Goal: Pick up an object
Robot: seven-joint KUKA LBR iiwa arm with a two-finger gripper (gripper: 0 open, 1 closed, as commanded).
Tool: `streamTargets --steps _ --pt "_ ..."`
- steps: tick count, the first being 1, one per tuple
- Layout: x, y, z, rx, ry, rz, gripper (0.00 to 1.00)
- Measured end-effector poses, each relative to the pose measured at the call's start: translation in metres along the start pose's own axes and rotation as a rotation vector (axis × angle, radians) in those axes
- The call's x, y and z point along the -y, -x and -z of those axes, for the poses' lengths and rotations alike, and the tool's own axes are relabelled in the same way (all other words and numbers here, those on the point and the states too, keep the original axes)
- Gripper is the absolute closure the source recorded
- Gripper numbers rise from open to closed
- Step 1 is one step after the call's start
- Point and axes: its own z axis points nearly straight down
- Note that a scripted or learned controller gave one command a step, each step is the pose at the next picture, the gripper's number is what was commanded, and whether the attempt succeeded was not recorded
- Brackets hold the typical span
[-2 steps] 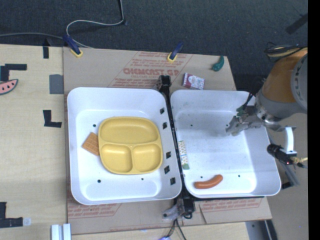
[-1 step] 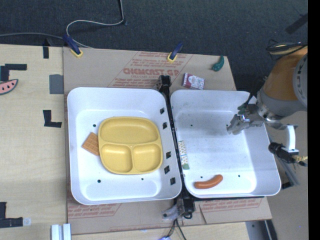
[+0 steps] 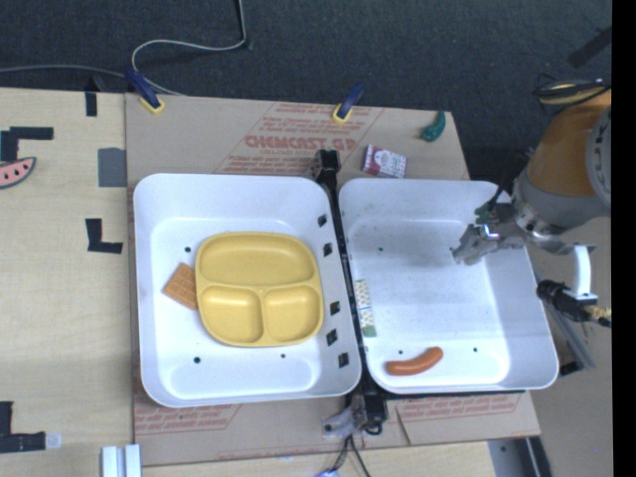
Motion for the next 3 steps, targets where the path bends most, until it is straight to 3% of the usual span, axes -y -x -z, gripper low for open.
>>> streamTargets --steps 1,2,3 --pt "0.0001 0.0000 -0.0001 0.000 0.000 0.000 0.00" --pt "-0.0003 -0.0008 0.0091 -0.002 0.000 0.000 1.00" --pt "-0.0002 -0.0008 0.0090 -0.001 0.000 0.001 0.00"
